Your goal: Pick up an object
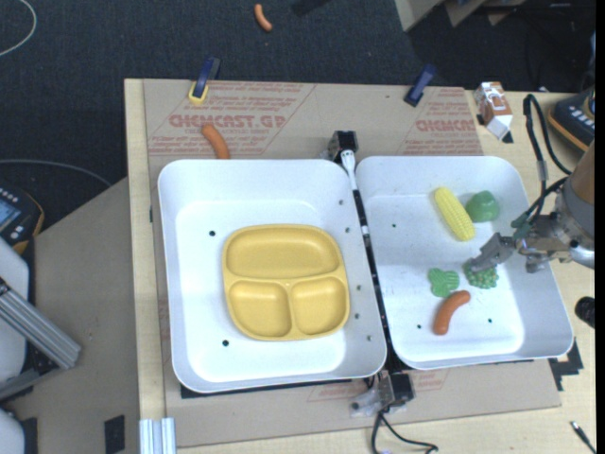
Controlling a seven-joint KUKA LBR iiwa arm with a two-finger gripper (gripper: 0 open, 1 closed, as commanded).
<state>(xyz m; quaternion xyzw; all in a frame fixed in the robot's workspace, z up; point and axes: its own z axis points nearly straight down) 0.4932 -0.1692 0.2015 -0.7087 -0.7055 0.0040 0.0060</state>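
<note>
Bench with two shallow white bins side by side. Left bin (180, 253): one yellow divided tray (284, 280), three compartments, lying centrally. Right bin (539, 329): one yellow corn cob (454, 213) toward the far side; one green pepper-like piece (483, 206) touching the cob's right end; one small green leafy piece (442, 279) near the middle; one orange-red sausage (450, 312) just near of that leafy piece; one green clustered piece (484, 274), grape-like, at the gripper. Gripper (492, 253): reaching in from the right, low over the right bin, its tip at the green clustered piece; whether the pincer is released or clenched cannot be told from this slant, and nothing is visibly between its parts. Outside the bins: an orange sausage-like item (216, 141) on the board beyond the left bin. Risk, as judged: the clustered piece is small and lumpy, so an off-centre close could nudge it aside or pinch only an edge, letting it drop on lifting.
</note>
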